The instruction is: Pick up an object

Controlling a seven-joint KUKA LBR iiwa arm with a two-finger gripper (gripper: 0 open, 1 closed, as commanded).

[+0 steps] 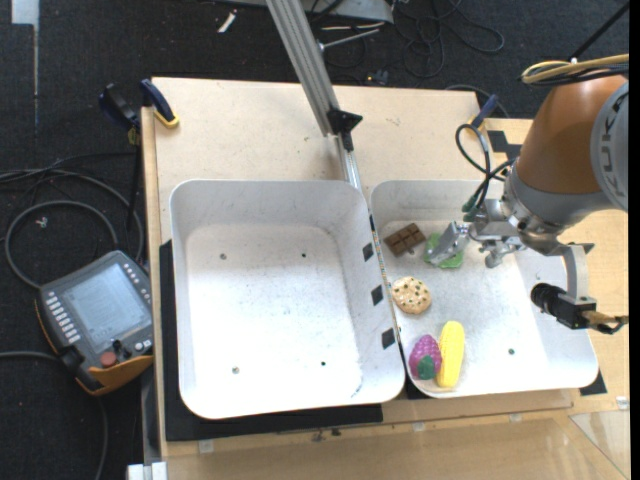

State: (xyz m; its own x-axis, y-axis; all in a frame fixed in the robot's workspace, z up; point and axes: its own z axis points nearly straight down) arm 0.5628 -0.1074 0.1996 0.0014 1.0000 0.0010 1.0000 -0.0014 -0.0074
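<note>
1. Camera view: gripper (447, 245) low in right bin (560, 368), over green object (447, 259).
2. Fingers apparently clenched on green object; contact unclear.
3. Chocolate piece (404, 238) at 9 o'clock, cookie (411, 295) at 7 o'clock.

No words, brand names, numbers or signs can be read anywhere here. The grey handheld control pendant with an orange underside (97, 318), lying on the dark floor to the left of the tabletop, has a pale screen and rows of small keys, but whatever is printed or displayed on them is too small and blurred to make out. The small black square markers (376, 294) along the wall between the two shallow white bins carry no legible characters. On the grey upper casing of the arm (622, 140), at the right edge, there are faint marks that cannot be read.
</note>
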